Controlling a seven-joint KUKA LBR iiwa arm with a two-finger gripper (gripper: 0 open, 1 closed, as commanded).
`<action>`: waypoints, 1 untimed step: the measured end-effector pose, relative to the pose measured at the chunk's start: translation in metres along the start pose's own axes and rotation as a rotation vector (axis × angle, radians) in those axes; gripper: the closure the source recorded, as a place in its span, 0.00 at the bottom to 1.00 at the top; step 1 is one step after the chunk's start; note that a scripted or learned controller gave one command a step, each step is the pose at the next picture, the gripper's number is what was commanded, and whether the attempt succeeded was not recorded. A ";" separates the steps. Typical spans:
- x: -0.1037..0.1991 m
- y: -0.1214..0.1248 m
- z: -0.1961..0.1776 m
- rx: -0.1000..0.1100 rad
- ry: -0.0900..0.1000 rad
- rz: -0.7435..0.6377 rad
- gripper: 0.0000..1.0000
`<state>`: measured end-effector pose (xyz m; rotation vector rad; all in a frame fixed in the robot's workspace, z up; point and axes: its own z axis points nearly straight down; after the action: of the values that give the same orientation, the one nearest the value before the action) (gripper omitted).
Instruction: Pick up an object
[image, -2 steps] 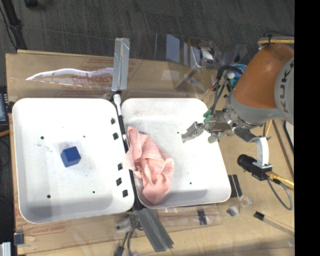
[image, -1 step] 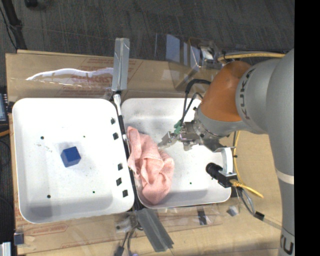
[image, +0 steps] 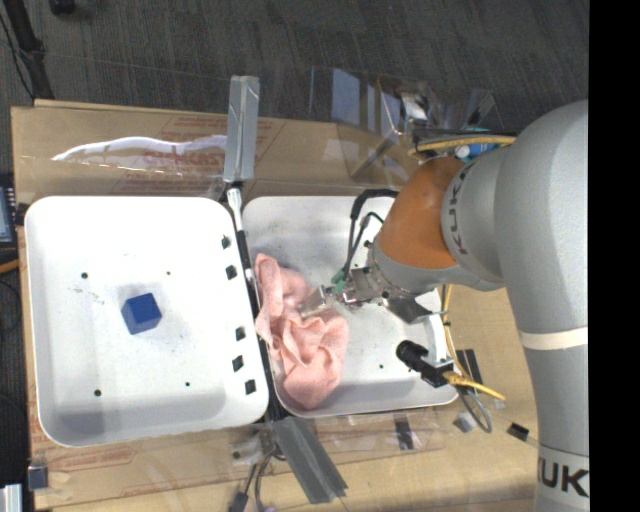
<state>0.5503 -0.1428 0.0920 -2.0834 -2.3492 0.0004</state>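
Cloth (image: 298, 338), pink and crumpled, lies against the left wall of the right bin (image: 300, 215), reaching toward its front edge. Just above its top right fold sits the gripper (image: 328, 298), touching or nearly touching the fabric; how its jaws stand cannot be told. A blue cube (image: 142, 312) rests in the left bin (image: 60, 420).

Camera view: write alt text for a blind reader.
The grey arm's gripper reaches from the right onto a crumpled pink cloth at the left side of the right bin. A blue cube sits alone in the left bin.
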 end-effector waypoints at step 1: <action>0.037 0.046 -0.001 0.000 -0.001 -0.024 0.00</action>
<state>0.5915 -0.1008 0.0927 -2.0554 -2.3750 0.0016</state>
